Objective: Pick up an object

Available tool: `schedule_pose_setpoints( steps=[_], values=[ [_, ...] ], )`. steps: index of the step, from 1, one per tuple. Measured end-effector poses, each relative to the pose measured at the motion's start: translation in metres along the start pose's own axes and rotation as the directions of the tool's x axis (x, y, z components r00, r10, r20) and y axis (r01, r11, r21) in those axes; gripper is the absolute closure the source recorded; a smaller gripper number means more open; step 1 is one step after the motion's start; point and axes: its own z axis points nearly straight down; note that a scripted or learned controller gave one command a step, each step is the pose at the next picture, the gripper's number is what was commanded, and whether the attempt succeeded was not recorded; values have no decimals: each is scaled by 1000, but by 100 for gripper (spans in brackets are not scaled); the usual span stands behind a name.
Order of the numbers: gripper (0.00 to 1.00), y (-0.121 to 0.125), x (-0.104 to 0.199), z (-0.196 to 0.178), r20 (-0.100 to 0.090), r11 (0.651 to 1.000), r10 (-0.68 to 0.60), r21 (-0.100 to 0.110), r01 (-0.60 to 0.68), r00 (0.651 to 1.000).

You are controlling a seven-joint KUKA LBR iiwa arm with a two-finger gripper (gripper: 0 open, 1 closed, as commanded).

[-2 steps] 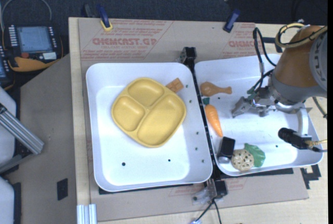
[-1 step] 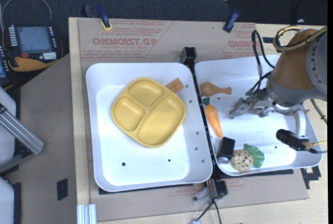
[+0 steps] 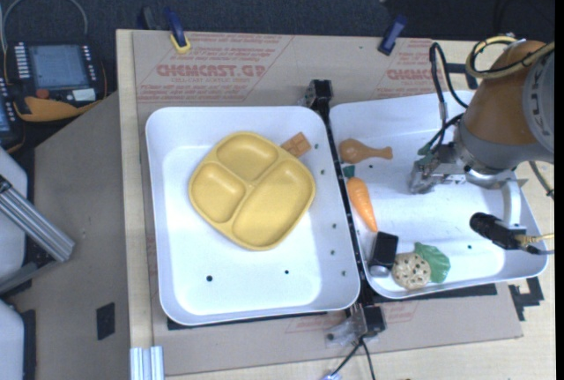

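The gripper [image 3: 426,176] hangs low in the right bin [image 3: 401,124]; its jaw gap is too small and blurred to tell, nothing seen between them; drumstick [image 3: 363,151] and carrot [image 3: 361,204] lie left of it, apart.

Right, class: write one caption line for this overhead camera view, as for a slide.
KUKA arm's pincer hovers in the right bin near a carrot and drumstick; yellow divided plate in the left bin.

Brown bench [image 3: 264,61] bears two white bins: left bin [image 3: 176,264]; right bin [image 3: 397,127]; touching.
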Motion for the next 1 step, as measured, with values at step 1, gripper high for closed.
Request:
schedule_pose_setpoints(
  steps=[1],
  values=[
    [100,-1,3,-44,1,1000,-1,8,1,1000]
  ],
)
